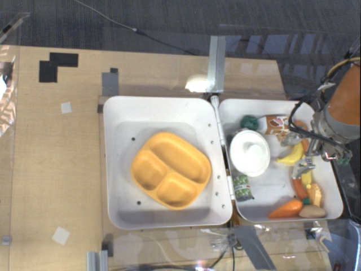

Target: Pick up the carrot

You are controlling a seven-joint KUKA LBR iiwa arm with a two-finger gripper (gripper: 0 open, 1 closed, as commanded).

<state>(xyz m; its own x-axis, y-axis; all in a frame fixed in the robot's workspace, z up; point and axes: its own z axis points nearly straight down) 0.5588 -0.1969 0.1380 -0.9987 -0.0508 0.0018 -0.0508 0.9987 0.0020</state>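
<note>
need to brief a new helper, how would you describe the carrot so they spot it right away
Look in the right bin, down at its near right corner. The carrot lies flat there, orange and tapered, its point toward the left. A tan potato touches its thick end; the banana farther back is yellow.

Orange carrot, flat, right bin's near edge.

A single fixed camera looks down on the surface from above at a slight slant, from a middling height. Both white bins sit inside the frame: the left bin near the center, the right bin at the right. Dark floor runs across the top of the frame.
</note>
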